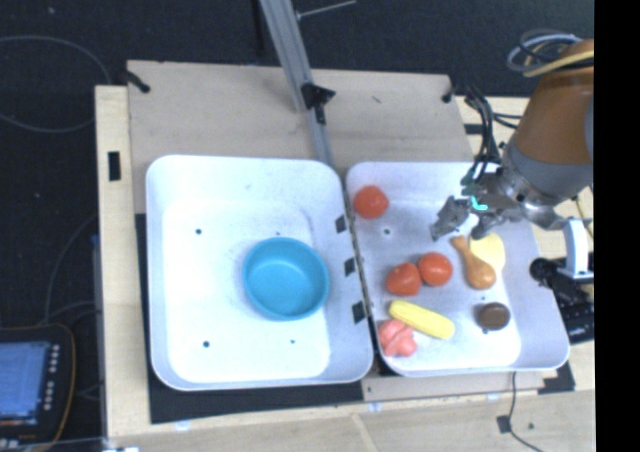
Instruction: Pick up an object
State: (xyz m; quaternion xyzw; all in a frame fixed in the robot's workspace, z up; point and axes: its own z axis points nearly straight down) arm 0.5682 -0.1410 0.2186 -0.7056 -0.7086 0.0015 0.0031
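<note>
We see 2 white bins side by side on the bench: the left bin (180, 240) carries a blue bowl (286, 277) near its middle, and the right bin (420, 185) carries all the small items we could pick. The gripper (462, 212) hovers over the right half of the right bin, its 2 fingers spread apart and slanting down toward the bin floor, with nothing between them. Just below it, toward the bin's right edge, lies an orange drumstick (476, 262) beside a pale yellow piece (491, 248); this looks the nearest candidate. 2 tomatoes, 1 (435, 268) touching the other (403, 279), sit near the bin's centre, a third tomato (370, 202) sits alone by the left edge, a banana (422, 320) and a pink item (398, 339) lie along the front edge, and a brown item (492, 316) rests near the front right corner. To do this step well, we would centre the open fingers over 1 item only, preferably the drumstick's narrow neck, and turn the wrist so they straddle it across its width. We would descend until the tips are near the floor before closing, keeping clear of the yellow piece, since a nudge could roll either aside.
</note>
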